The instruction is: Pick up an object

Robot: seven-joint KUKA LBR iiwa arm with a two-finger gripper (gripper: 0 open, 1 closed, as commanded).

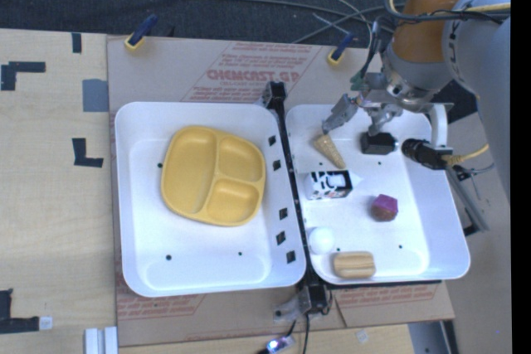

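My gripper (358, 128) hangs over the far part of the right bin (419, 257), open, with nothing between its fingers (337, 113). A tan cone (328, 149) lies just below and left of the gripper, close to the left finger. Nearer the front of the same bin lie a black-and-white patterned object (330, 182), a dark purple lump (383, 207), a white ball (320, 240) and a tan bread-like block (354, 264).
A yellow divided plate (213, 176) lies in the left bin (137, 203). A black divider with clips (285, 186) runs between the two bins. Cables trail across the dark floor behind the bench.
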